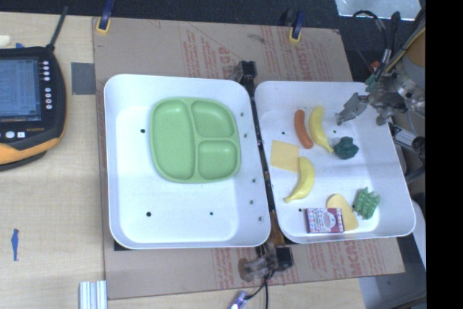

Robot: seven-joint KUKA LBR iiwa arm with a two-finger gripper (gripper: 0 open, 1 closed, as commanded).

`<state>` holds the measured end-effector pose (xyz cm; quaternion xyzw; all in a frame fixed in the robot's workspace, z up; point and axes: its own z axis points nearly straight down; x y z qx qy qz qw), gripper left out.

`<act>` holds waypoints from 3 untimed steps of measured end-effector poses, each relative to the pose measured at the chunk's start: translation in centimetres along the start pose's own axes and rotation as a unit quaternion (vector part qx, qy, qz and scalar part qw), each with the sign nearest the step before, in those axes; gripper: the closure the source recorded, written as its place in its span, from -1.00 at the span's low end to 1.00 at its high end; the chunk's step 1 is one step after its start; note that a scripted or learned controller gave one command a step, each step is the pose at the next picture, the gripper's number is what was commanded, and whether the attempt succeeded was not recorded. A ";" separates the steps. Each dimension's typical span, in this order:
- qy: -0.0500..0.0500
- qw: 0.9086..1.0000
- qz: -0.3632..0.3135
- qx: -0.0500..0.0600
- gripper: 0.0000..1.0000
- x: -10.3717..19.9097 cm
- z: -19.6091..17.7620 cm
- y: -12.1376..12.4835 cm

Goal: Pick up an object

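Scanning from your left, with the divider between the two bins [255,148] as the landmark:

Teach pendant [25,108]: well left of the divider, off the cardboard, on the wooden bench.

Left bin [130,213]: touching the divider on its left side; you see a green divided plate [194,139] lying flat in its upper middle.

Right bin [387,177]: touching the divider on its right side; all the loose objects are in here.

Cheese slice [284,155]: just right of the divider, flat on the bin floor.

Hot dog [303,129]: a little further right, above the cheese, beside a small banana [319,128].

Larger banana [302,181]: right of the divider, below the cheese and touching its lower corner.

Red packet [323,220]: near the front rim, overlapping a yellow wedge [343,210].

Dark green piece [346,148]: right of the small banana, near its lower end.

Light green piece [366,202]: far right of the divider, near the front corner.

Gripper [354,108]: above the upper right of the right bin, above the dark green piece; you can see nothing between its fingers, and whether they are spread or closed you cannot tell.
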<state>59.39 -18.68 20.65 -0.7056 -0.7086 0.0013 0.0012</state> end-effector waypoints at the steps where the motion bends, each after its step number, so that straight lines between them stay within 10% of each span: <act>1: 0.000 1.000 -0.001 0.001 -1.00 5.6 10.4 0.7; 2: 0.000 1.000 0.001 0.000 -1.00 6.2 11.4 5.9; 3: 0.000 1.000 0.000 -0.001 1.00 6.0 10.1 6.0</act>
